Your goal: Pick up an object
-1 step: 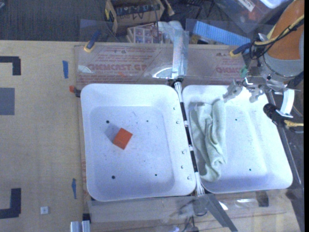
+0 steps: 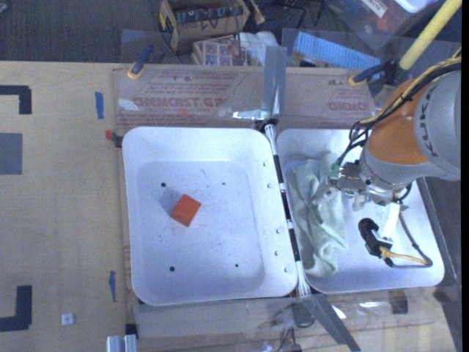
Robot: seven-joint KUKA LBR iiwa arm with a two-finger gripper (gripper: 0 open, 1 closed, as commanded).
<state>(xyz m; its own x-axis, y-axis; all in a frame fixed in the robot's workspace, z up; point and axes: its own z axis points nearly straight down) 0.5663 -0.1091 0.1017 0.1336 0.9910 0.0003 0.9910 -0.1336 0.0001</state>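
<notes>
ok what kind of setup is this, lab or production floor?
Looks like a research lab bench, not production. Two white bins sit taped down on a plywood top, holding test items: an orange block and a pale cloth. Cardboard boxes and loose clutter are piled behind the bench.

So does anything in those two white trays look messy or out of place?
Only the pale cloth in the right bin: it lies crumpled in a heap against that bin's left wall, not spread flat. The orange block sits tidily alone in the left bin. Nothing looks spilled or broken.
</notes>
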